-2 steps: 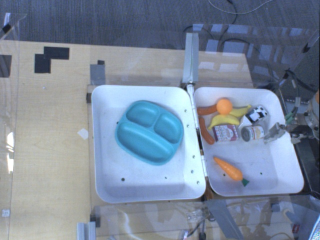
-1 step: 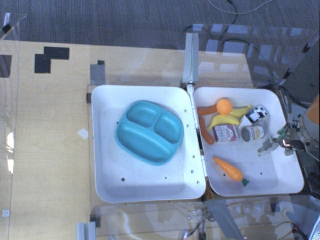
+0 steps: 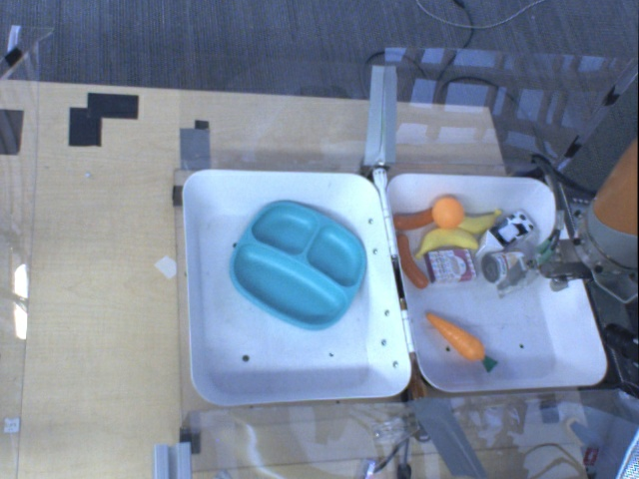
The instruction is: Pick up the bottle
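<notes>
Bottle (image 3: 502,265): lies on its side in the right bin (image 3: 519,357), beside the small carton (image 3: 451,264) and banana (image 3: 461,234).
Progress: judged at the grasp stage; the bottle is not lifted.
Arm pose: reaches in from the right, gripper (image 3: 534,264) low at the bottle.
Fingers: how far open, or holding anything, cannot be told.

A blue divided plate (image 3: 299,262) fills the left bin (image 3: 205,367); a carrot (image 3: 457,337) lies in the right bin (image 3: 569,362).
</notes>
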Available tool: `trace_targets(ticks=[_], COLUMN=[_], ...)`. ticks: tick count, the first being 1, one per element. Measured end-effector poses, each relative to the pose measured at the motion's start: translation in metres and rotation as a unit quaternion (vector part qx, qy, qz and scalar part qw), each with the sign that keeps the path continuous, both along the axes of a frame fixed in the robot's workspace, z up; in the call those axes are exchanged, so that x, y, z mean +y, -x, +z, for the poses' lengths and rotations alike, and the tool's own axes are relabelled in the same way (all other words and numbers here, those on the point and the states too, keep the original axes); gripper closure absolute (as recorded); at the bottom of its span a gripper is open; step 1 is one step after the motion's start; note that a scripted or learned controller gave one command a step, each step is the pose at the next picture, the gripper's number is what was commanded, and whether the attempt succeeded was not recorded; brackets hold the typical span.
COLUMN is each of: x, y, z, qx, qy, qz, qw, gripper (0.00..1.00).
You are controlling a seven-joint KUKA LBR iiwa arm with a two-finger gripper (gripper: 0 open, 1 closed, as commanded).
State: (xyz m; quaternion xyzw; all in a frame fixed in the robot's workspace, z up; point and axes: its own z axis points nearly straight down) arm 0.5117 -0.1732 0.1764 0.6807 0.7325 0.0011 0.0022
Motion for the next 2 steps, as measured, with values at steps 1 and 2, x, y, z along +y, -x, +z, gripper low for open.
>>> trace_targets(ticks=[1, 2], x=[-0.0248, -0.0248], y=[0.0231, 0.0230], z=[-0.0354, -0.0353], qx=[0.000, 0.000], qy=[0.0010, 0.0010], qz=[0.143, 0.143], qw=[0.9897, 0.9897], gripper=[0.00, 0.00])
